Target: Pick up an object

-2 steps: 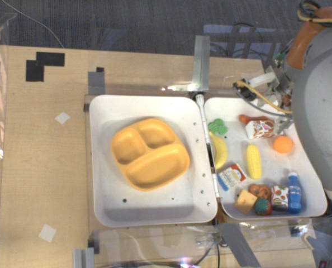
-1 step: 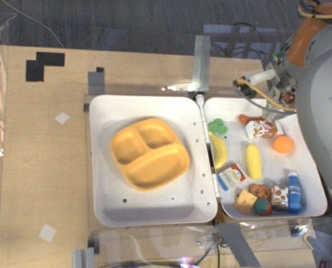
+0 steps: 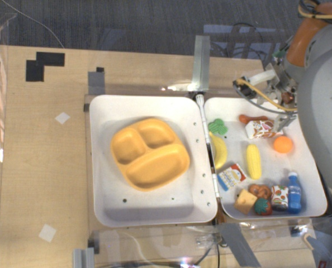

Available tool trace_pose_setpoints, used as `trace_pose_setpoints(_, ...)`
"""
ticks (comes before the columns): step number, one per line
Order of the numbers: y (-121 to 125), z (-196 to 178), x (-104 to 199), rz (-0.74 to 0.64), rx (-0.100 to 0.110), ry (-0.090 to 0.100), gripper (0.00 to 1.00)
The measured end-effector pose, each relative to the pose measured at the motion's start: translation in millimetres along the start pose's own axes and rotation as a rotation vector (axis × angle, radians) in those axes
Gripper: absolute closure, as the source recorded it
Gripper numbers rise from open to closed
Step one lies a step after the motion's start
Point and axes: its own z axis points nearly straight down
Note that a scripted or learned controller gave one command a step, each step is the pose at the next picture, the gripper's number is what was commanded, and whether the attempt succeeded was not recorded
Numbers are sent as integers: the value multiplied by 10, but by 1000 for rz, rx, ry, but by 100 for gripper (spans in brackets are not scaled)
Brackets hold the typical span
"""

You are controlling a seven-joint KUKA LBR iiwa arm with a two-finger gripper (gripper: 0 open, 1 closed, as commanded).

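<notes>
1. Task's things: no one object is set, so any toy in the right bin (image 3: 317,169) counts. All lie on its floor: orange ball (image 3: 283,144), corn cob (image 3: 254,161), banana (image 3: 218,151), green piece (image 3: 218,128), small carton (image 3: 259,129) w/ a brown bit just beside it, snack pack (image 3: 232,176), blue bottle (image 3: 293,192), plus a cluster at the near edge, incl. a cheese wedge (image 3: 245,201) & a strawberry (image 3: 261,206).
2. None lifted. Every item rests in the bin, apart from the arm.
3. Gripper (image 3: 285,119): hangs at the bin's far right, above and just beside the carton, near the ball. Can't tell how wide the pincer is; cables & wrist parts clutter it. Nothing is seen between its tips, so I judge it holds nothing.
4. Arm (image 3: 322,94): comes in from the right, orange band up top.
5. Left bin (image 3: 99,166): holds a yellow divided plate (image 3: 150,153), well apart from the gripper.
6. Progress, my read: early. Done: arm is over the toy bin. Left: descend on a toy (carton or ball closest), close, lift clear.
</notes>
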Motion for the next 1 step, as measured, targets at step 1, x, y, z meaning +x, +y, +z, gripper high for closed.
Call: trace_pose_setpoints(1,0,0,0,0,0,0,0)
